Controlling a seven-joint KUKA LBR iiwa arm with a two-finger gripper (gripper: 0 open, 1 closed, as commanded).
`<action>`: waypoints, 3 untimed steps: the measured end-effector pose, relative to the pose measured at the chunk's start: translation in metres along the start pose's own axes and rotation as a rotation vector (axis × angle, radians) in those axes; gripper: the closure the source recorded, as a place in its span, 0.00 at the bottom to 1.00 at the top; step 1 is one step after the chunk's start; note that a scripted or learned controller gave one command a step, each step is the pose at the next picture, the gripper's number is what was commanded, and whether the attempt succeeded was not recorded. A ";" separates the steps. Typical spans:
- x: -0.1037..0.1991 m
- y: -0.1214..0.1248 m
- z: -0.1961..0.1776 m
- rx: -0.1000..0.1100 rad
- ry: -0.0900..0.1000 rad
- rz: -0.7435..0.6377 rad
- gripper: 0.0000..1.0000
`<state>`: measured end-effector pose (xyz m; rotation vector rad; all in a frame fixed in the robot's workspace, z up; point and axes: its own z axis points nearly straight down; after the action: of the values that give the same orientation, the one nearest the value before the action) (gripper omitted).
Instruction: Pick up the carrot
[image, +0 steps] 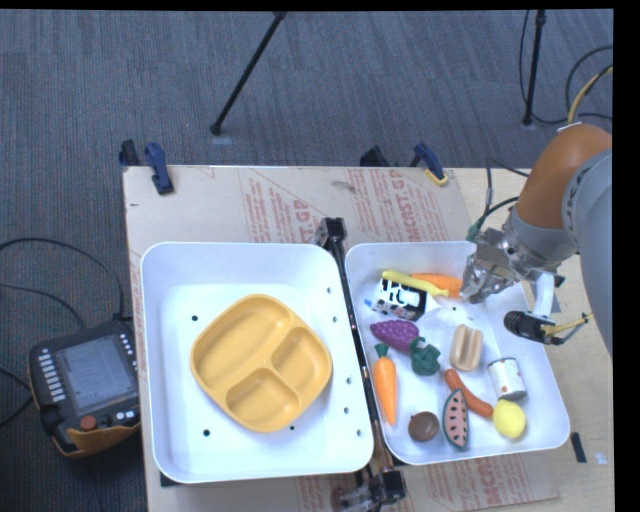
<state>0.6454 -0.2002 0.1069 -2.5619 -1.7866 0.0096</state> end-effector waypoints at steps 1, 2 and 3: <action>0.001 0.000 0.000 0.001 0.000 -0.002 0.00; 0.002 -0.005 0.022 0.004 -0.002 0.282 0.00; 0.003 -0.004 0.011 0.001 -0.004 0.274 1.00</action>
<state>0.6425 -0.1960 0.0957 -2.7840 -1.4209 0.0201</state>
